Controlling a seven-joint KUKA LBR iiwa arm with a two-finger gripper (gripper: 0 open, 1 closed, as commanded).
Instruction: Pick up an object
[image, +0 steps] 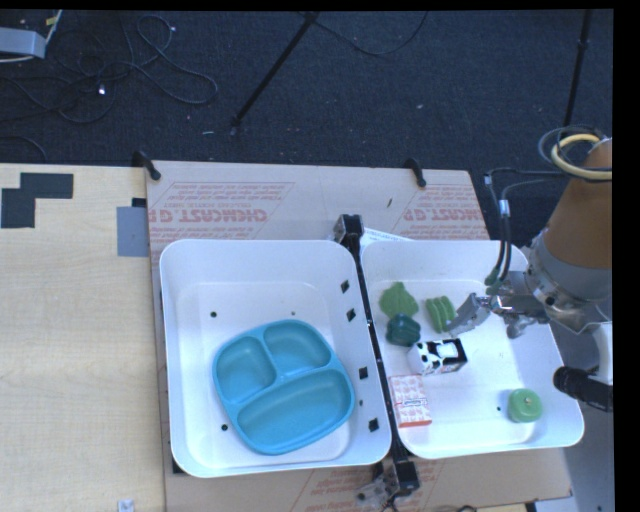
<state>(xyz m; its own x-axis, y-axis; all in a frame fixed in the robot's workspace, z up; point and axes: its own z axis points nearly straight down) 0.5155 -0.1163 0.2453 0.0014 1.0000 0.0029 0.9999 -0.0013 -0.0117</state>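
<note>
The right white bin (470, 262) holds several small things. A light green toy (398, 298) lies at its left with a dark teal piece (403, 328) just below it. Beside them is a ridged green piece (439, 312). A black and white cow figure (438, 355) sits in the middle. A red and white packet (409, 400) lies at the front left, and a round green item (524, 405) at the front right. My gripper (466, 317) hangs low over the bin, right beside the ridged green piece and above the cow; nothing visibly held.
The left white bin (190, 300) holds a blue divided plate (284, 384). A black divider (362, 330) runs between the bins. The arm's orange band (585, 220) and grey wrist (545, 295) stand over the right bin's right side. Cardboard lies under both bins.
</note>
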